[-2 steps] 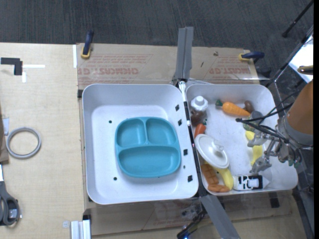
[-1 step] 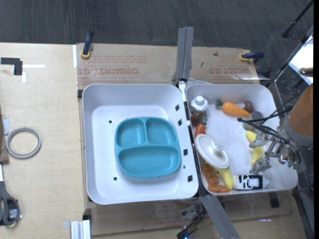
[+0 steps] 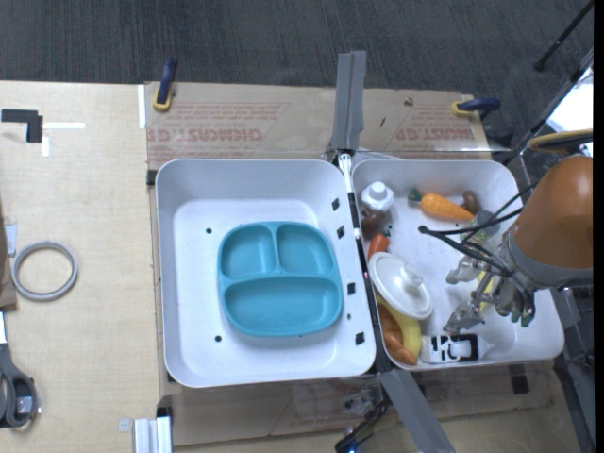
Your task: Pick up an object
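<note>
Looking down: a slanted overhead view of a pale wooden counter (image 3: 85, 177) carrying two shallow white bins side by side.
Left bin: the left bin (image 3: 179, 206) sits at the centre of the frame and holds a blue divided plate (image 3: 280, 279), lying flat.
Right bin: the right bin (image 3: 425, 173) sits at right of centre and holds a clutter of small things.
Candidate objects: a small brown bottle with a white cap (image 3: 377, 204) at the bin's upper left; an orange carrot (image 3: 444, 208) along its upper edge; a white lid with a knob (image 3: 400, 284) at mid-left; a yellow banana (image 3: 408, 328) just below that lid; a black and white item (image 3: 453, 348) near the lower edge.
Arm: the grey and orange arm (image 3: 559, 225) enters from the right edge of the frame.
Gripper: the gripper (image 3: 477, 300) hangs low in the right half of the right bin, amid loose cables; whether it is spread or closed cannot be told, and nothing is seen in it.
Step in hand: seemingly the approach or descent, before any lift.
Next move: likely a drop onto whatever lies beneath, perhaps the black and white item, then a firm closing and a straight lift.
Off to the side: a grey tape ring (image 3: 42, 269) at the frame's left.
</note>
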Action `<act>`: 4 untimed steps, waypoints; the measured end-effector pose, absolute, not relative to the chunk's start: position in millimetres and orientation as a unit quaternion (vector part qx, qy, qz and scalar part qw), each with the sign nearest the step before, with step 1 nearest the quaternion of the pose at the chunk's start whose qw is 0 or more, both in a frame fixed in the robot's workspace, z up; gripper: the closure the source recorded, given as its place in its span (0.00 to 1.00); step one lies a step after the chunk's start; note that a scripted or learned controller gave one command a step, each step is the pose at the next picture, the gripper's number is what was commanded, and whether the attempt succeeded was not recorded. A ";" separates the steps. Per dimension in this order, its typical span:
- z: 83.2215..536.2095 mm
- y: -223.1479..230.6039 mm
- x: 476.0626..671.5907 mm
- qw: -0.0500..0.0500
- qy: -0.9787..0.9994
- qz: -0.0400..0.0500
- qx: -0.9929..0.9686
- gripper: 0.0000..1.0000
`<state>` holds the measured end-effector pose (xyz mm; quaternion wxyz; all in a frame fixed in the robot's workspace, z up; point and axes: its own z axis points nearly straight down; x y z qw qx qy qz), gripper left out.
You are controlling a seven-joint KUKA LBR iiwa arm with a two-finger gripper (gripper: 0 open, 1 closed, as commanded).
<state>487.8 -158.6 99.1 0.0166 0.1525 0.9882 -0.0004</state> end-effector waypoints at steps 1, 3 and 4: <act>93.1 -102.2 549.3 0.002 0.983 0.000 0.183 0.00; 92.1 -135.5 589.5 0.002 0.983 0.000 0.186 0.00; 92.1 -197.7 517.1 0.001 0.984 0.000 0.181 0.00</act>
